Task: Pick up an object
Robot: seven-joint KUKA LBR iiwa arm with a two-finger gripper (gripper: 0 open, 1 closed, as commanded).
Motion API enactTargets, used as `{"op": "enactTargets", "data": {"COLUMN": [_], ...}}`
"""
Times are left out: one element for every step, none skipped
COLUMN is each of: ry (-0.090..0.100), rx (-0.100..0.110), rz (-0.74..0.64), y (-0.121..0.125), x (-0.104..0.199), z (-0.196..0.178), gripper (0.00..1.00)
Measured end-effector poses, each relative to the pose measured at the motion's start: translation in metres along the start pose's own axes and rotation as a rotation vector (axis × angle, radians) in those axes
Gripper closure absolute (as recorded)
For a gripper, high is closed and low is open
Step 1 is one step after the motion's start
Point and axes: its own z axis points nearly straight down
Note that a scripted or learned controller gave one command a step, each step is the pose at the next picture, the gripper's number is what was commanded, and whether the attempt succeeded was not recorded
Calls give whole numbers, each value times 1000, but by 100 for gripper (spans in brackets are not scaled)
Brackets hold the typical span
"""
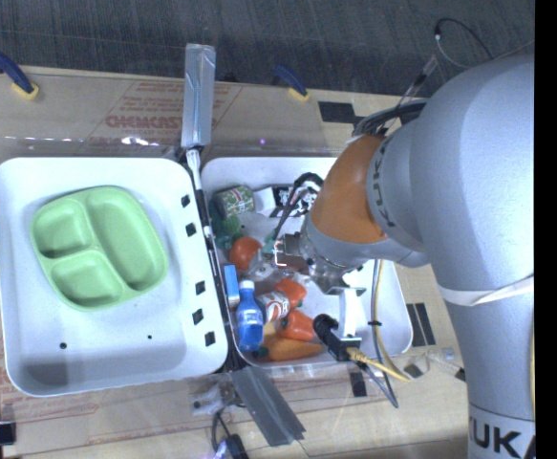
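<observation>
Where the arm bends in from the right of the frame, its gripper sits low over the middle of the right bin, in among the clutter. Whether it is spread or closed on anything cannot be told, since the wrist hides it. The things to pick all lie in this bin, crowded toward its left wall: a green can at the top, a red ball just below it and just left of the gripper, a blue bottle lower down by the wall, a red-and-white can beside the bottle, and an orange pepper with a carrot beneath it at the bin's lower edge. The left bin holds a green tray with three compartments, lying toward its upper left, well apart from the gripper
</observation>
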Motion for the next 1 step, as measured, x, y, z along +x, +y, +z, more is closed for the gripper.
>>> {"op": "enactTargets", "data": {"ry": [0], "rx": [0], "rz": [350], "y": [2], "x": [-15], "z": [-89], "gripper": [0]}}
